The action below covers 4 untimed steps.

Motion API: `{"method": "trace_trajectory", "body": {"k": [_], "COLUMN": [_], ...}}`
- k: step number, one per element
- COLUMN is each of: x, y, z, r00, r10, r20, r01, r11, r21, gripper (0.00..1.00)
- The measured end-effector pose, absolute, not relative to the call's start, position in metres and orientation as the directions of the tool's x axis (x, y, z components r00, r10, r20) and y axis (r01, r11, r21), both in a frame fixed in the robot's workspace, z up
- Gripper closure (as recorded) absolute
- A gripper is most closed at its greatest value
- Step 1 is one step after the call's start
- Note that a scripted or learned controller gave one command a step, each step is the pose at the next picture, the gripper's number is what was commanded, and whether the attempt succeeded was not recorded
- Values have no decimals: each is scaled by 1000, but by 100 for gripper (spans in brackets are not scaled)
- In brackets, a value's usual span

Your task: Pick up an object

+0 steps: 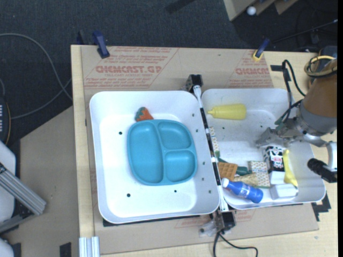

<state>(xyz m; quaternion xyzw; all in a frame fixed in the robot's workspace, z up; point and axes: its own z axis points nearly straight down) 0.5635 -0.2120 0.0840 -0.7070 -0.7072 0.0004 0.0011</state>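
My gripper (276,136) hangs low over the right side of the right bin (252,99), on the grey arm with its orange band (322,96). Just in front of it lies a small black-and-white patterned carton (275,157), with a yellow banana (290,170) at its right. A yellow squeeze bottle (228,112) lies at the bin's back left. Along the front of the bin are a blue bottle (246,190), a waffle-like cracker (227,169) and a white block (283,190). I see nothing held in the gripper.
The left bin (107,143) holds a blue divided plate (161,151), with a small orange and green item (143,113) behind it. A black divider (205,127) runs between the bins. Cables lie on the dark floor at the left.
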Motion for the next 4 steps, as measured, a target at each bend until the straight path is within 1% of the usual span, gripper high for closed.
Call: {"method": "trace_trajectory", "body": {"k": [1,2,3,4], "x": [565,564,516,518], "y": [-212,-212,-197,-197], "z": [95,95,84,96], "r00": [1,1,1,1], "r10": [1000,1000,1000,1000], "r20": [0,0,0,-1], "r01": [1000,1000,1000,1000], "r11": [-1,-1,-1,-1], "r21": [2,2,-1,4], "gripper": [100,0,0,100]}}
